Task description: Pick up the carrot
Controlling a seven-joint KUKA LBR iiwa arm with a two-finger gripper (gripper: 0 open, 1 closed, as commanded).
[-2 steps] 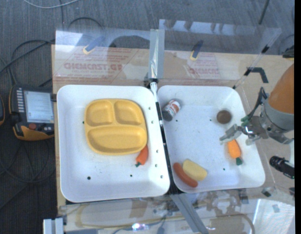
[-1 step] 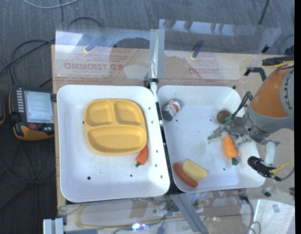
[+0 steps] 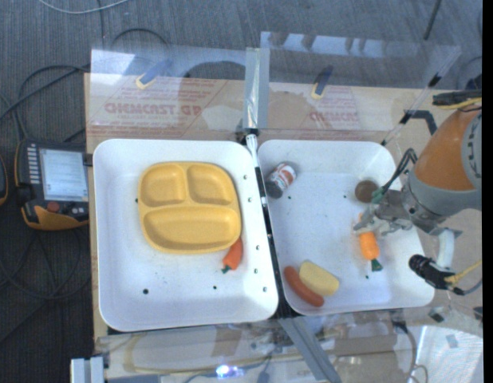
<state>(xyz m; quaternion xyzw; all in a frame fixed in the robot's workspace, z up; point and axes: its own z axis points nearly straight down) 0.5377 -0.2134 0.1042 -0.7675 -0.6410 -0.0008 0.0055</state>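
Right now my hand point(image 3: 380, 223) hovers in the right bin point(image 3: 330, 302), just above a small carrot point(image 3: 369, 248) by its right wall; another carrot point(image 3: 233, 255) lies in the left bin point(image 3: 119, 294). I cannot tell its grip state. I should descend straight, straddling the near carrot's middle.

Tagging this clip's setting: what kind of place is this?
Likely a robotics lab test bench: two white bins of toy food, a teach pendant with loose cables on carpet, and the gripper over a carrot.
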